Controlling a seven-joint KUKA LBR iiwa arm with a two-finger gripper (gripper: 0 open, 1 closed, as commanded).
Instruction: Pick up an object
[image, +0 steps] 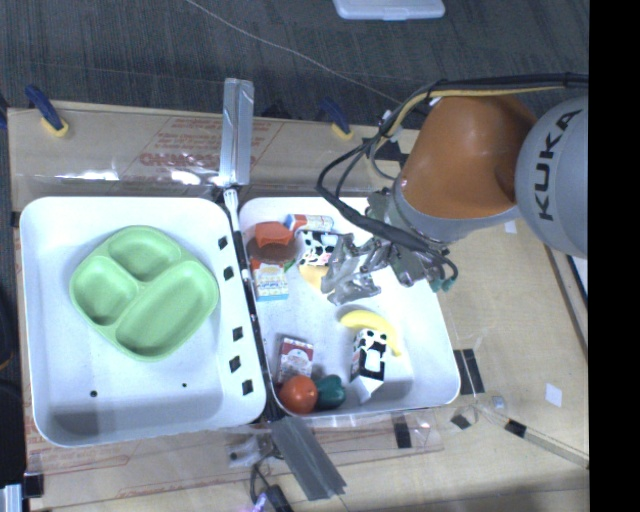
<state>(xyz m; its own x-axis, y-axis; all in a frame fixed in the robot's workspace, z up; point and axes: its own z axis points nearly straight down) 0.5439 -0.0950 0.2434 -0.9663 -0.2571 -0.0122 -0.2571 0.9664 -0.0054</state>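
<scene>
- Table (110, 125): carries two shallow white bins side by side; the arm (470, 150) reaches in from the right.
- Left bin (40, 300): holds one green divided plate (145, 290), broad, stiff and probably light. Its low rim gives little to pinch; judged a poor first pick.
- Right bin (430, 350): holds the small items. Walls are low, so a straight lift should clear them. The divider between the bins is close to the items on the left side.
- Tool (350, 275): sits low over the upper middle of the right bin, just above the banana. It cannot be told whether it is spread or pressed together; nothing is visibly held.
- Cow-print carton (370, 358): lower right of the right bin, just below the banana. Likely light and stiff, but crushable; take it across its flat sides.
- Banana (372, 325): nearest the tool, centre of the bin. Likely a light toy with a smooth curved skin that may slip; grip across its middle. Bare floor lies to its left, giving the best approach room.
- Red cup-like item (272, 242): upper left, against the divider, crowded by a small box below it.
- Tomato (298, 394) and green item (330, 391): touching at the front wall; round, prone to rolling, with little room beside them.
- Small packet (294, 355): flat on the floor, hard to get under.
</scene>
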